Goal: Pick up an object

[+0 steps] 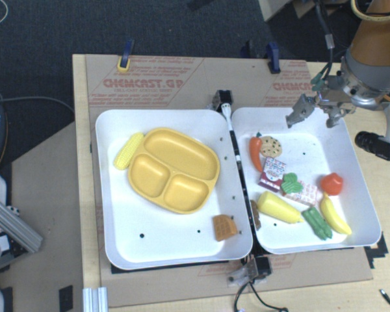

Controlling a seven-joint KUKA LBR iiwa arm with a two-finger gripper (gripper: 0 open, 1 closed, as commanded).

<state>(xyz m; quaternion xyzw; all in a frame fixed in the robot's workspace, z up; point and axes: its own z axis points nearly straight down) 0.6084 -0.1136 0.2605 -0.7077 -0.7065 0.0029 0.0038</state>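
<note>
My gripper [315, 114] hangs open over the far end of the right bin [370, 229], with nothing between its fingers [298, 114]. Below it in that bin lie an orange carrot [255, 153], a round cookie [270, 146], a red and white packet [273, 169], a green vegetable [290, 184], a red tomato [331, 184], a banana [335, 215], a yellow vegetable [279, 208] and a green pod [317, 223]. The gripper is well above and beyond all of them, nearest the cookie.
The left bin [110, 226] holds a yellow divided plate [172, 169], a corn cob [128, 150] by its left side and a brown cracker [225, 227] near the front. Blue clamps [272, 57] grip the bench's far edge. A black cable runs between the bins.
</note>
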